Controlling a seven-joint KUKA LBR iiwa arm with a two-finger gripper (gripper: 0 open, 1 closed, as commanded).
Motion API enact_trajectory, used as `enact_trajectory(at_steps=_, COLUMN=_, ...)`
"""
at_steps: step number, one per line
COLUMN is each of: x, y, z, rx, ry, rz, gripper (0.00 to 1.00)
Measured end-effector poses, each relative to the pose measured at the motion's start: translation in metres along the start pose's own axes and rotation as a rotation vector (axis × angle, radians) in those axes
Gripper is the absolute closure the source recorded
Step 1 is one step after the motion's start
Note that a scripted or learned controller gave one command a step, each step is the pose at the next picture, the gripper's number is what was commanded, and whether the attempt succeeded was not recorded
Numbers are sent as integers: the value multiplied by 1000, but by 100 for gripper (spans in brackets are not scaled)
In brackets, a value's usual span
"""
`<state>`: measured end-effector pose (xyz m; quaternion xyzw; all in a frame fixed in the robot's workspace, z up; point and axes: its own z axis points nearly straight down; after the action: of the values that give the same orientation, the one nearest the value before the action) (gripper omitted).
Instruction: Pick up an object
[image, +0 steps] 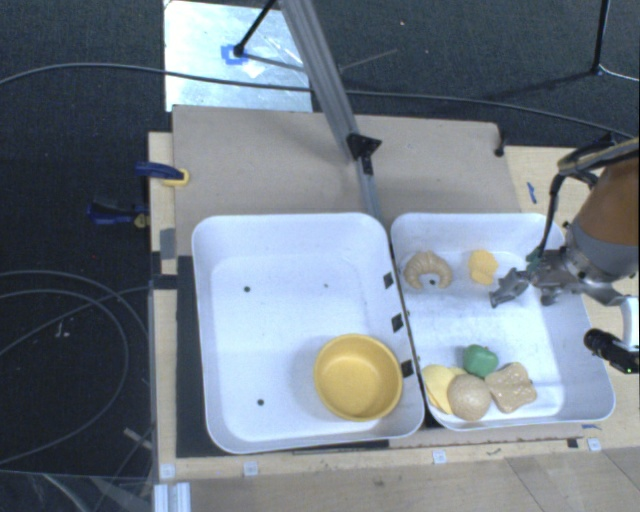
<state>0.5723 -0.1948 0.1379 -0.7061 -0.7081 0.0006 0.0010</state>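
Yellow, the small block (483, 267) just left of the gripper (512, 287) looks light, rigid (probably plastic); pinch its flat sides. Whether the gripper is open, I cannot tell.

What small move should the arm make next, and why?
Probably a short slide left and down toward the small yellow piece. The gripper sits in the right bin, just right of that piece and slightly below it, with nothing seen between its fingers.

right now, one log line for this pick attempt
stage: approach | gripper: over right bin, holding nothing | nearest: yellow piece | left bin: yellow bowl
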Motion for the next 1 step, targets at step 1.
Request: enact_trajectory(at_steps=1, x=0, y=0, z=50, rx=-1, ry=0, rz=2, gripper=0)
